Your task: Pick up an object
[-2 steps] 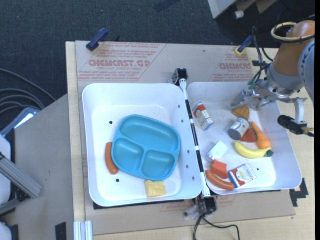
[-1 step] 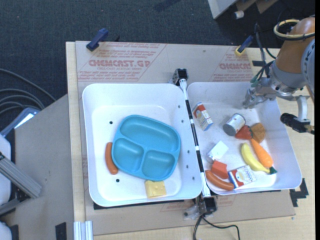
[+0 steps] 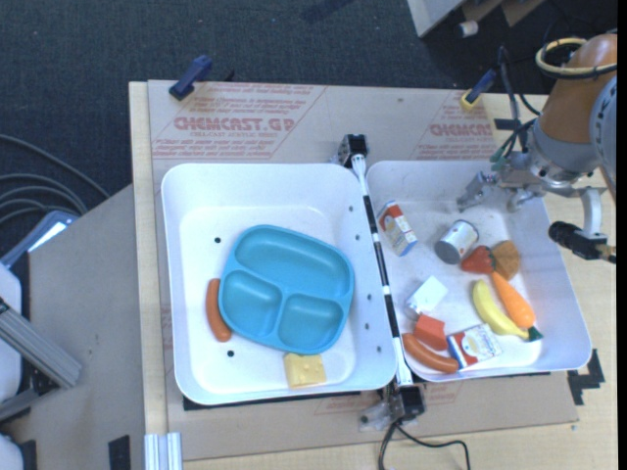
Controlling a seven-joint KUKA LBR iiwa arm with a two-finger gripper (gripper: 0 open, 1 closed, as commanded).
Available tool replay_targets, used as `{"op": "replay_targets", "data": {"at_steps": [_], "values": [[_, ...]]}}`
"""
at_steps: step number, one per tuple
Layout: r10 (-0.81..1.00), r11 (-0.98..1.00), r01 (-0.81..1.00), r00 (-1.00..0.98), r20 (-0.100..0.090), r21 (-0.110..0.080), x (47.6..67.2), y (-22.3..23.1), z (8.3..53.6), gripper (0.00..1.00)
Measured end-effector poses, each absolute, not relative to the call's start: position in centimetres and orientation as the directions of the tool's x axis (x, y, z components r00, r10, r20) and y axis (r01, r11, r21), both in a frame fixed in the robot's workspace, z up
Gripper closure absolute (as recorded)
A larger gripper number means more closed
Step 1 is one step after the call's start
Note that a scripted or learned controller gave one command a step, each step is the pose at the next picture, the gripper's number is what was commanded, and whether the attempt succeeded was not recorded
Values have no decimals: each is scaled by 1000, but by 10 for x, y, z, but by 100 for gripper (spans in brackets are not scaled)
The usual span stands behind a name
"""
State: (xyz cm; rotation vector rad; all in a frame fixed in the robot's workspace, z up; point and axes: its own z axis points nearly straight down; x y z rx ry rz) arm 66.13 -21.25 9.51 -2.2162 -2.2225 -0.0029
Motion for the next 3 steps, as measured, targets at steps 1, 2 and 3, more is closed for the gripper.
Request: {"op": "replay_targets", "data": {"at_steps": [1,2,3], "values": [[1000,1,1000,-1,2,-2,667,-152,85,0],[1000,1,1000,-1,1,0,667,-152,95,100],[1000,1,1000,-1,1,-1,667,-152,95,0]]}}
